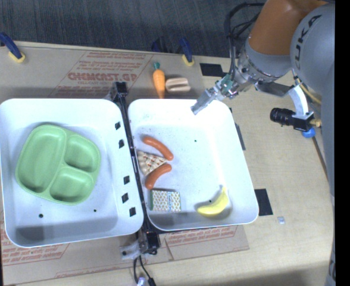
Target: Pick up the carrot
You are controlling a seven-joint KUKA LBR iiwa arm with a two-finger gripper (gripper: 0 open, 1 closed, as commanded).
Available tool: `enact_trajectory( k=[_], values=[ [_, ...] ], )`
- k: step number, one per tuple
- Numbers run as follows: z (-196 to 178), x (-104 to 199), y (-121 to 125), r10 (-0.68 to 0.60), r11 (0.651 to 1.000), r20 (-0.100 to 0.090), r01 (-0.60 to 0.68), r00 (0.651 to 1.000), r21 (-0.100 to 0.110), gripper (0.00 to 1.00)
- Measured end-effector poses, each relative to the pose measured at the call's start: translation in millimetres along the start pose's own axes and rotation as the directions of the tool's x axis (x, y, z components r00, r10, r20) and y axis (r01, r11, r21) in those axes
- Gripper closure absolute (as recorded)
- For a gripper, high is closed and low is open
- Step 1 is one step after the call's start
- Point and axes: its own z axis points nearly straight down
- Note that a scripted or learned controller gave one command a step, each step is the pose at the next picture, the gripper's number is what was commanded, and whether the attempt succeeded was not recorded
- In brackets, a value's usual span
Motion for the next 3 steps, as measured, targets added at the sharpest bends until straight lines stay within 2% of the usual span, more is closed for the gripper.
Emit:
enact_trajectory(
  k=[1, 2, 3],
  values=[
    [175.2, -50.1, -24.7, 0.302, 0.953, -0.002, -0.302, 0.953, 0.005, 0.0],
    [186.8, -60.0, -1.4, 0.599, 0.801, -0.003, -0.599, 0.801, 0.004, 0.0],
    [187.0, -55.6, 0.4, 0.327, 0.945, -0.003, -0.327, 0.945, 0.004, 0.0]
  ],
)
